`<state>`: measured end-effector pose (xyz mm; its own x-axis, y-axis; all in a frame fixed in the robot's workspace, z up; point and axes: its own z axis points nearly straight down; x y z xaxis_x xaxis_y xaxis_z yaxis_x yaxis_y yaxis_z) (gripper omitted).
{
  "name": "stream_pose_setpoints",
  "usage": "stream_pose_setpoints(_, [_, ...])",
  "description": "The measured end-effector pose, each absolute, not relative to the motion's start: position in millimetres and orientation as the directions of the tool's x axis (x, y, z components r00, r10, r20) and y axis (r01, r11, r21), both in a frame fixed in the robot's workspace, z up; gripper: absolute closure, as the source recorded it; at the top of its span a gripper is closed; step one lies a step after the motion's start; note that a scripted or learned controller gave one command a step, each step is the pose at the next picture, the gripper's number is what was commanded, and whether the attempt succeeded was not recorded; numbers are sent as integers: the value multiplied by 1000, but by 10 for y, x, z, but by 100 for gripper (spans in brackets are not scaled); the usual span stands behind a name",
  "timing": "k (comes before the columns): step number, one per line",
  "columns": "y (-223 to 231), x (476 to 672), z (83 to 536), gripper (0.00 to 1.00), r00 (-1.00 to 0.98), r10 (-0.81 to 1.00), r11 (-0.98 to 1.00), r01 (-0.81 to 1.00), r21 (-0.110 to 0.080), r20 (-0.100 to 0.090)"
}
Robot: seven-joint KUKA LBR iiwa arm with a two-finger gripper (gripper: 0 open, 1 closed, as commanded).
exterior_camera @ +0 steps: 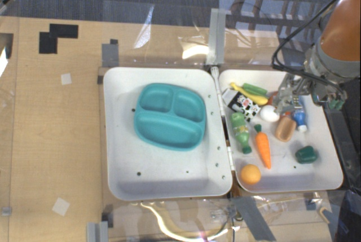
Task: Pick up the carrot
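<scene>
The orange carrot (263,150) lies in the right bin (327,174), pointing its thin end toward the front edge. My gripper (286,101) hangs above the back of that bin, up and to the right of the carrot, over a white egg (269,114) and a tan bread-like piece (285,128). Nothing shows between the fingers. The orange band of the arm (341,23) fills the upper right.
Around the carrot lie a green bottle (241,131), an orange fruit (250,174), a dark green pepper (306,154), a blue-capped bottle (300,119), a cow-print carton (239,102), and a banana with a green vegetable (252,90). The left bin (118,173) holds a teal divided plate (169,115).
</scene>
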<state>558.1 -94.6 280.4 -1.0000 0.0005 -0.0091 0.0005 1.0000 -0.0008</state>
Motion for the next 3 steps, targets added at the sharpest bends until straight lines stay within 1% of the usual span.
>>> stream_pose_setpoints(1, [-834,5345,1030,0,-994,105,994,105,2,4])
stream_pose_setpoints(2, [-928,5229,917,0,-965,262,965,262,7,-16])
stream_pose_setpoints(3, [-872,4957,921,0,-862,506,863,506,12,-27])
